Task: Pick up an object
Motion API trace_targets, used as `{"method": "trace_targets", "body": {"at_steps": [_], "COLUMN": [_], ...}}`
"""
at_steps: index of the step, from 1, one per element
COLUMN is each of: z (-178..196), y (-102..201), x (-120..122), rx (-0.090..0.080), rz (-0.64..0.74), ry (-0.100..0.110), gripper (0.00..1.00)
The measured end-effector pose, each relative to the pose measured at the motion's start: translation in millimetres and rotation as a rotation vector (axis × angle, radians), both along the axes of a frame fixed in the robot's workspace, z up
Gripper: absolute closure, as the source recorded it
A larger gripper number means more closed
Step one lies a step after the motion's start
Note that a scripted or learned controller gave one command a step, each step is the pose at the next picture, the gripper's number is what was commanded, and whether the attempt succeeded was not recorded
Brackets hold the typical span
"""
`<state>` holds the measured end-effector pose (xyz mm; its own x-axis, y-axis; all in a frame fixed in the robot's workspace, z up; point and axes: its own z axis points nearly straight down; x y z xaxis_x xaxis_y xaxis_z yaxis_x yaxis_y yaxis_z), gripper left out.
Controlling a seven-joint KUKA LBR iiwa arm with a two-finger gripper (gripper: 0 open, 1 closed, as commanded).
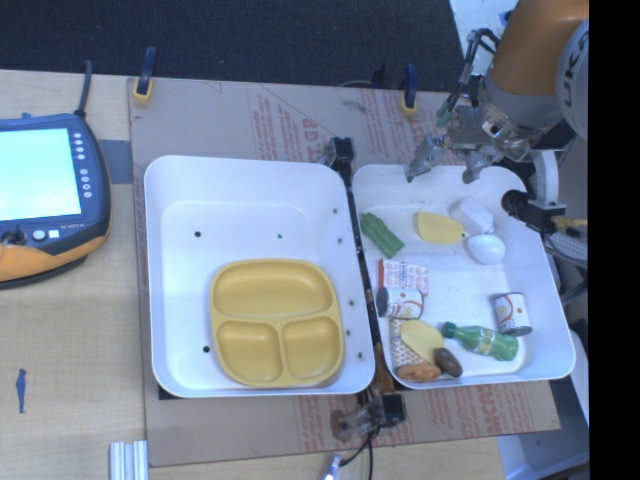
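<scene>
My gripper (442,171) hangs open over the far edge of the right bin (556,298), with nothing between its fingers. Below it in that bin lie a pale yellow piece (438,228), a white cup-like thing (470,212) and a white egg shape (487,249). Nearer the divider are a green pod (380,234) and a red and white carton (403,279). Toward the front lie a small can (511,314), a green bottle (482,341) on its side, a yellow lump (421,338) and two brown pieces (432,368).
The left bin (170,198) holds a yellow divided tray (275,321). A teach pendant (45,193) with a lit screen rests on the bench at the far left. Blue clamps (146,76) grip the board's far edge.
</scene>
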<state>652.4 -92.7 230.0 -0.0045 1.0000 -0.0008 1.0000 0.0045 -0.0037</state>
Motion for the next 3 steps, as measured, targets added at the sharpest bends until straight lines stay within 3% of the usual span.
{"method": "trace_targets", "body": {"at_steps": [1,2,3], "z": [11,-39,-38], "y": [0,56,125], "x": [0,3,4], "rx": [0.001,-0.001,-0.002], "rz": [0.002,0.002,0.002], "ry": [0.001,0.001,-0.001], "gripper": [1.00,1.00,1.00]}}
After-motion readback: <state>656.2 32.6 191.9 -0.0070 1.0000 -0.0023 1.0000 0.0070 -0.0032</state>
